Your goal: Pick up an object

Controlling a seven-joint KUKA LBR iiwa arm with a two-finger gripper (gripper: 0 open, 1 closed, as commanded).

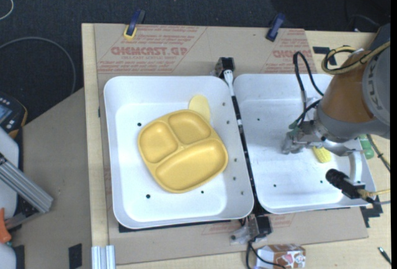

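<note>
Yellow divided plate (182, 150) mid left bin (118, 137) | end effector (296, 142) in right bin (273, 190), grip unclear

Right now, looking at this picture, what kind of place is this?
Probably a robotics lab test bench: two white bins sit on a clamped board, a cabled grey and orange robot arm reaches over the right one, and a yellow divided plate lies in the left one.

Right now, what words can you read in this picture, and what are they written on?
"CHEMCAST GP", in red, on the brown board under the bins, behind the left bin. The last letters are faint.
The same red print repeats behind the right bin, cut off and blurred, so it cannot be read whole.
The smaller red lines around it are too small to read.
The yellow plate carries no words.
</note>
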